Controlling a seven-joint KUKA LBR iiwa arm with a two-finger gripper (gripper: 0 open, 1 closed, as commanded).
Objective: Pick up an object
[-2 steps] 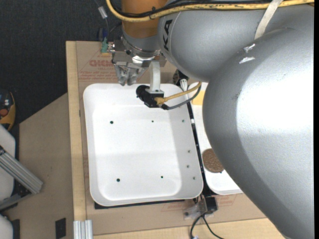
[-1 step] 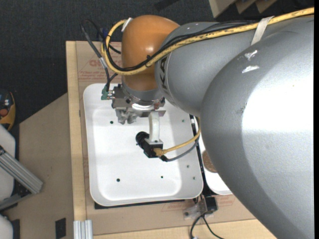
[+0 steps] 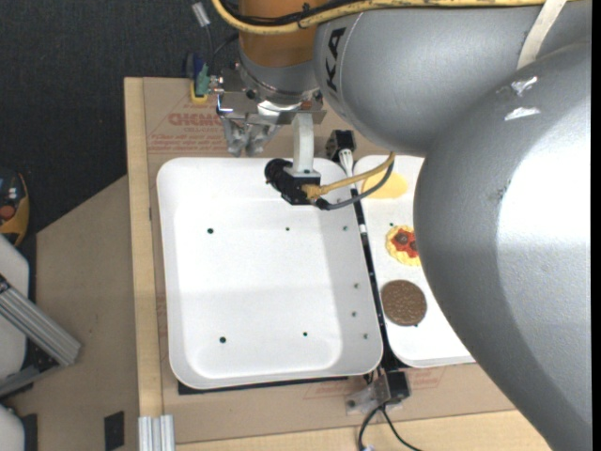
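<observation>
On the brown bench, two white bins (jaws unreadable, cannot tell).

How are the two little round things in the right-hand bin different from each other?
The brown disc is plain, dark brown all over and the bigger of the two; the yellow piece is bright, with a red patch at its middle. The brown disc lies nearer the camera, the yellow piece farther back. Both are roundish, lie flat in the right bin, near its left wall, apart from each other.
</observation>
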